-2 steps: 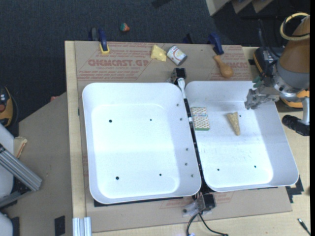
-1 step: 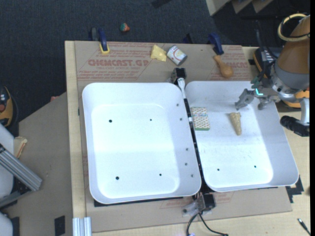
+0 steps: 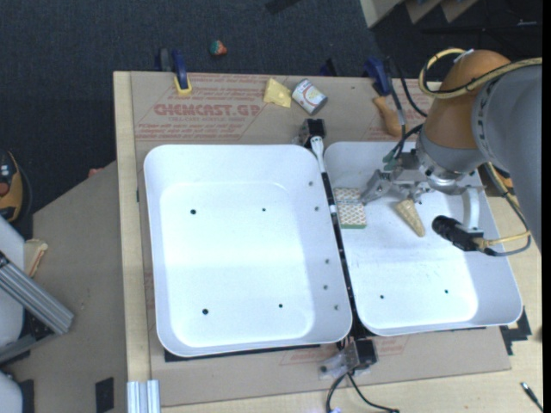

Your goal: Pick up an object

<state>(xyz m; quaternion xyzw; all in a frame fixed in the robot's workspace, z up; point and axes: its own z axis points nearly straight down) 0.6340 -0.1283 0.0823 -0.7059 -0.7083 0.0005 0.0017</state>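
My pincer (image 3: 398,188) hangs over right bin (image 3: 430,304), upper part, prongs splayed wide, nothing between them. Tan cone (image 3: 411,215) lies just below-right of pincer, long axis slanting down-right. Speckled block (image 3: 350,208) lies left, against bin's left wall. Cone nearer; likely pick.
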